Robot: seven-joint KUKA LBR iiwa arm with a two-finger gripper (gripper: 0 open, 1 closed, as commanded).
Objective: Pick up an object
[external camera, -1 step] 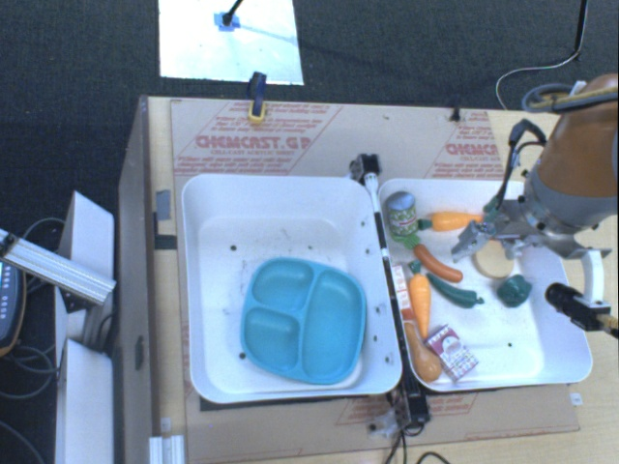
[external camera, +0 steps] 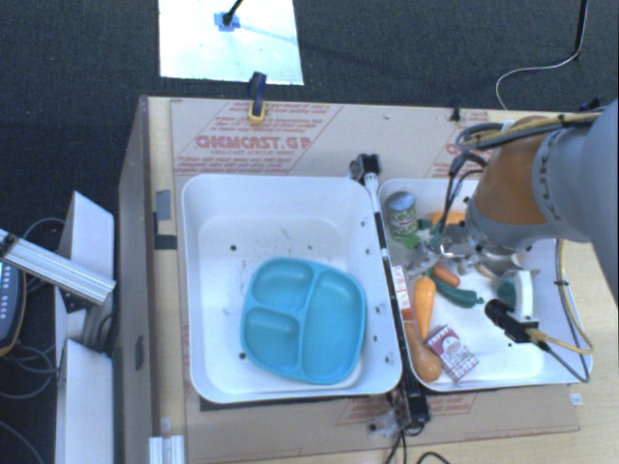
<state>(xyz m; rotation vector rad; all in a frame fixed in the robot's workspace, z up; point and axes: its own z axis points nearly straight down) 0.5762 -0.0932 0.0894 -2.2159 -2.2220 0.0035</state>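
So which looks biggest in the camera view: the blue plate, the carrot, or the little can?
1. blue plate, by far the largest
2. carrot
3. can

The carrot and can look close in size, so that order is unsure.

Two white bins (external camera: 208, 259) sit side by side, the left with one blue tray (external camera: 304, 320), the right with one can (external camera: 402, 215), two carrots (external camera: 424, 299) and one small red packet (external camera: 453, 351).
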